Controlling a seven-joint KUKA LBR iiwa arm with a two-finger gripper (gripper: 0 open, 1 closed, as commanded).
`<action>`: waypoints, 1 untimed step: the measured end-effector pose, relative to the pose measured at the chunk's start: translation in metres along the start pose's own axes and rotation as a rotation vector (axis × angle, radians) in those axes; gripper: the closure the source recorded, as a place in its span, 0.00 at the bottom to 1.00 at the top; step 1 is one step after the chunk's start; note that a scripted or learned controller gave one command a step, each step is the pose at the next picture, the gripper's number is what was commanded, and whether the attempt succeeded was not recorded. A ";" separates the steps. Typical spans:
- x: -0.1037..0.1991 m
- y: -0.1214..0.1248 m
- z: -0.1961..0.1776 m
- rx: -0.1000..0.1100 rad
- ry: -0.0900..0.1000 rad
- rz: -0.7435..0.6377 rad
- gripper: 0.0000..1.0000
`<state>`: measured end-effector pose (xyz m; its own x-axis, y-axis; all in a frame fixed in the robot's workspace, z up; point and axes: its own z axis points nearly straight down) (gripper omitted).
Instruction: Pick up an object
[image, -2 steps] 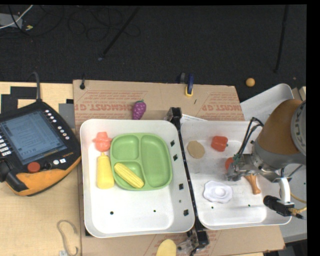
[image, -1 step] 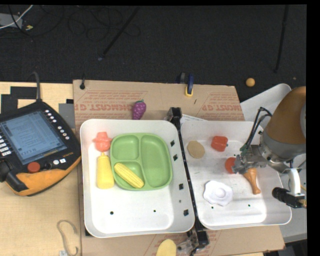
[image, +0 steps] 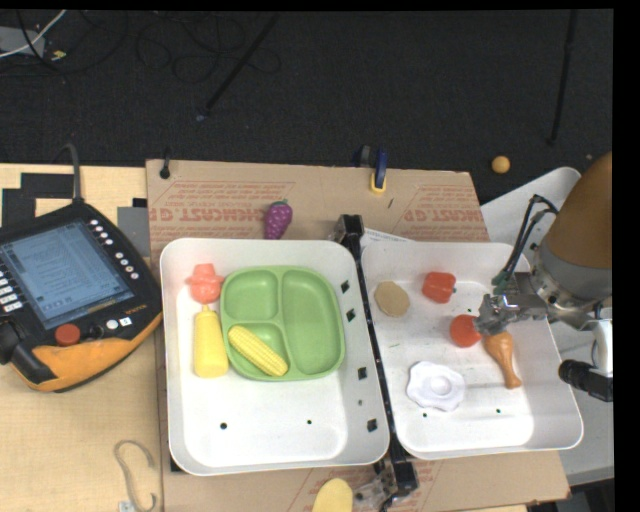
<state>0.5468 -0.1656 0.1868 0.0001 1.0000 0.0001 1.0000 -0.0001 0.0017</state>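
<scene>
In the right bin (image: 560, 425) the gripper (image: 492, 312) hangs low; whether its jaws are spread cannot be told. The drumstick (image: 503, 357) lies just below them, long axis running down and away. The tomato (image: 463, 330) sits just beside them, leftward

The left bin (image: 200, 420) holds a divided plate (image: 300, 320) with a corn cob (image: 258, 351) lying in it, and a bottle (image: 208, 343) just left of the plate. In the right bin (image: 520, 425), a fried egg (image: 436, 386) lies nearest the front, a drumstick (image: 503, 357) to its right, and a potato (image: 392, 298) behind, by the divider.
</scene>
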 end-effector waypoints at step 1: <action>-0.001 0.001 -0.043 -0.001 0.000 0.000 1.00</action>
<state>0.5473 -0.1667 0.2299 0.0002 1.0000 -0.0002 1.0000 -0.0002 0.0023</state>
